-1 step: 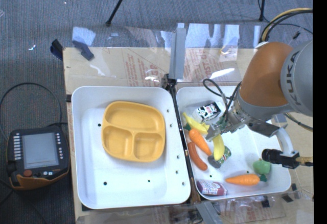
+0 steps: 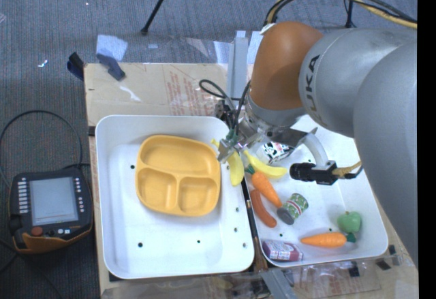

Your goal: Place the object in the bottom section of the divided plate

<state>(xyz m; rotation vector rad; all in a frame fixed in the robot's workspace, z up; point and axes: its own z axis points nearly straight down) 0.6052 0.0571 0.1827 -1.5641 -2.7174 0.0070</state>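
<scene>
**Ana:** Yellow plastic divided plate (image 2: pixel 178 175) sits in the left bin (image 2: pixel 116 236), nothing in its sections. Which object is meant?

**Ben:** My guess is the banana (image 2: pixel 236 167) lying over the rims where the two bins meet, just right of the plate. The gripper (image 2: pixel 231 143) is right above its upper end.

**Ana:** Pinching it?

**Ben:** I cannot tell; the wrist hides that, so I won't call it held.

**Ana:** And further right?

**Ben:** In the right bin (image 2: pixel 371 219): a second banana (image 2: pixel 267 168), two carrots (image 2: pixel 264 189) close under it, a small can (image 2: pixel 294 206), a third carrot (image 2: pixel 325 240), a green apple (image 2: pixel 350 222) and a small red packet (image 2: pixel 283 250).

**Ana:** What could go wrong?

**Ben:** That banana is curved and smooth, and caught near one end it may swing or slip out over the rims. The plate is light too; a bump from the side could shove it, and the banana might land across a divider rather than in the bottom section.
</scene>
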